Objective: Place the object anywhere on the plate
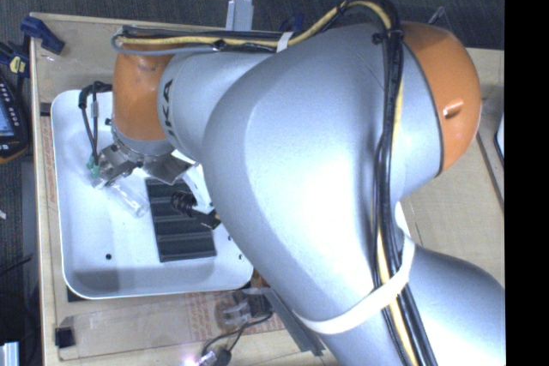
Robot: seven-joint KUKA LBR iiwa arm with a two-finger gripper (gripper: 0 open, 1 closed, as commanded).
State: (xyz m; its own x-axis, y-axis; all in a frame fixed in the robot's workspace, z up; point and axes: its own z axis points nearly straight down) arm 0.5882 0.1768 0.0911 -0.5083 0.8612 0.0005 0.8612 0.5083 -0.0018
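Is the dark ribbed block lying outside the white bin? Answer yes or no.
No: the dark ribbed block lies flat on the floor of the white bin, inside its rim.

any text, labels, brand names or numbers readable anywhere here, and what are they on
No text can be read for certain.
Arm: dark lettering on the grey casing beside the orange band, at about, cut off by the arm's curve and too blurred to read.
White bin: no markings visible on it.
Bench: no legible labels.
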